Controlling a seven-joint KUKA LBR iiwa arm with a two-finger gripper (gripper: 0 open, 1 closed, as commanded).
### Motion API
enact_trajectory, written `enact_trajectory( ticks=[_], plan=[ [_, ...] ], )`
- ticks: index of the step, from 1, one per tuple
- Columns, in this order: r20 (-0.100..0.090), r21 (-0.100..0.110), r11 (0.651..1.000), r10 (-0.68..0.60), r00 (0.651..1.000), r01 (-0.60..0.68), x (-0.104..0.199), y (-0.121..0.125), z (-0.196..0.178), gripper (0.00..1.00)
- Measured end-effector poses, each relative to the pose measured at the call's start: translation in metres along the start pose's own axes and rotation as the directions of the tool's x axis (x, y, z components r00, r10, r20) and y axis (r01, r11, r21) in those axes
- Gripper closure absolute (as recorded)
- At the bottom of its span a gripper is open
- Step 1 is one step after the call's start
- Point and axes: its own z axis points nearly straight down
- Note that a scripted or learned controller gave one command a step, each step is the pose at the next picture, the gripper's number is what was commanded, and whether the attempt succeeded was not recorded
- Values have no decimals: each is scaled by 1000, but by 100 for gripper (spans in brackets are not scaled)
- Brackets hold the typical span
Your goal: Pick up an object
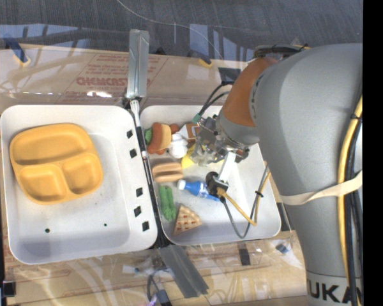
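Grey and bulky, the arm (pixel 313 126) leans over the right bin (pixel 268 218) so its tool (pixel 210 146) hangs low over the toy food heaped on that bin's left side, likely choosing one. Whether the tool is apart or together I cannot tell. Left bin (pixel 70 234) holds a yellow divided tray (pixel 54 161), parked clear of the work. Candidates lie close together: hot dog (pixel 166 171), blue bottle (pixel 196 189), waffle wedge (pixel 186 220). Patterned table (pixel 83 279) beneath; dark carpet (pixel 64 2) beyond.
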Motion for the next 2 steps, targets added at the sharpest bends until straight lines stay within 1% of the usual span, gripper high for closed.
enact_trajectory(
  ticks=[1, 2],
  plan=[
    [-1, -8, 994, 108, 994, -108, 41, 11, 1, 0],
    [9, 12, 983, 182, 983, -182, 9, -55, 10, 0]
  ],
)
